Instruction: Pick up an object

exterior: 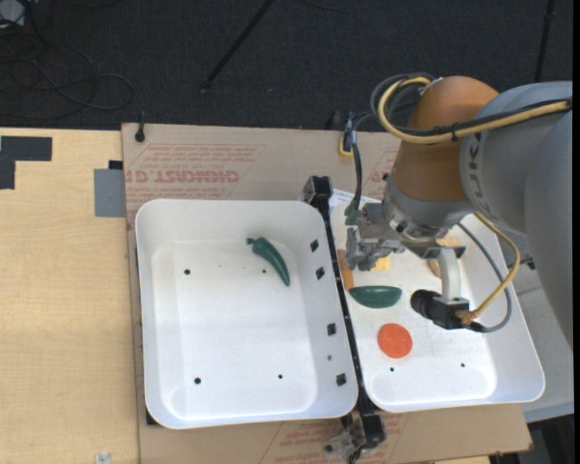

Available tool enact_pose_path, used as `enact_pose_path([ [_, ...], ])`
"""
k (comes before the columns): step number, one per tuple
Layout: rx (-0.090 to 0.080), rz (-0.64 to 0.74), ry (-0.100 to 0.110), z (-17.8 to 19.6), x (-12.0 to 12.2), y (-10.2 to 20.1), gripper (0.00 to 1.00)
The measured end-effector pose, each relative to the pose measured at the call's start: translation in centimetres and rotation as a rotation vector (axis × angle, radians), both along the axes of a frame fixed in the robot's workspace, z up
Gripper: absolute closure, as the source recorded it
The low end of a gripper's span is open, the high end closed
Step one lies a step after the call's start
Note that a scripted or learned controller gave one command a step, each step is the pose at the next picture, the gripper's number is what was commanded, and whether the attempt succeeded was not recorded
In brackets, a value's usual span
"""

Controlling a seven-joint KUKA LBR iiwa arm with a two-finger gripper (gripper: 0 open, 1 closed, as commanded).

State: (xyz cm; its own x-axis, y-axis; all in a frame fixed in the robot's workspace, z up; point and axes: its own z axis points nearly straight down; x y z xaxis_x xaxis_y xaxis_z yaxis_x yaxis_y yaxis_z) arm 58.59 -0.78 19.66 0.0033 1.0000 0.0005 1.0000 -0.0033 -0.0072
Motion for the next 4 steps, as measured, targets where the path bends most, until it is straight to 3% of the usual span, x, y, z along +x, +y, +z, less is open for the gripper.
enact_pose_path([
  [1, 0.002, 0.002, 0.006, -1.0, -9.3, 2.3, 1.0],
  [2, 0.0, 0.007, -0.004, -0.5, -7.5, 7.3, 1.0],
  [3, 0.002, 0.005, -0.023, 26.3, -8.2, 5.4, 1.0],
  [4, -0.003, 0.002, -0.013, 31.8, -1.5, 2.9, 1.0],
])
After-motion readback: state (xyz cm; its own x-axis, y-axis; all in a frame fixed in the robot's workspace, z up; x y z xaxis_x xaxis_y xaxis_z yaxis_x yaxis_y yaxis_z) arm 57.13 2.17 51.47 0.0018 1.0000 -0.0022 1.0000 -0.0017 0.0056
